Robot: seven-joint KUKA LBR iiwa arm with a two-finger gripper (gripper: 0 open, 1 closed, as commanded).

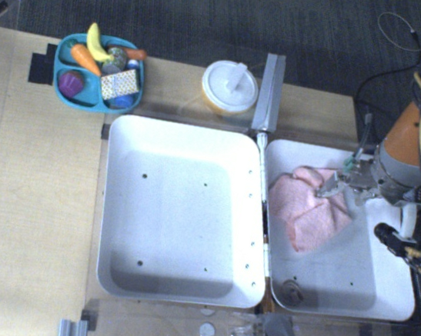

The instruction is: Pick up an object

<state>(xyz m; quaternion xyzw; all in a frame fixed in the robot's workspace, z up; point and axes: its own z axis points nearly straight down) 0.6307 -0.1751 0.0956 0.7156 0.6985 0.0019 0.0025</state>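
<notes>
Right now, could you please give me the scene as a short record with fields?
arm: reaches in from the right, over the right bin
gripper: at the pink cloth's upper right edge
pink cloth: crumpled, in the right bin's upper left part
left bin: beside the right bin
blue tray: toy food, on the bench above the left bin
white lidded cup: right of the tray

A blue divided tray point(59, 95) sits near the bench's point(25, 215) far left corner, holding a toy banana point(96, 44), a carrot point(85, 59), a purple piece point(71, 83) and a speckled block point(120, 84). A round white lidded container point(230, 87) stands behind the left white bin point(181, 213), just beside a grey upright post point(268, 94).
</notes>
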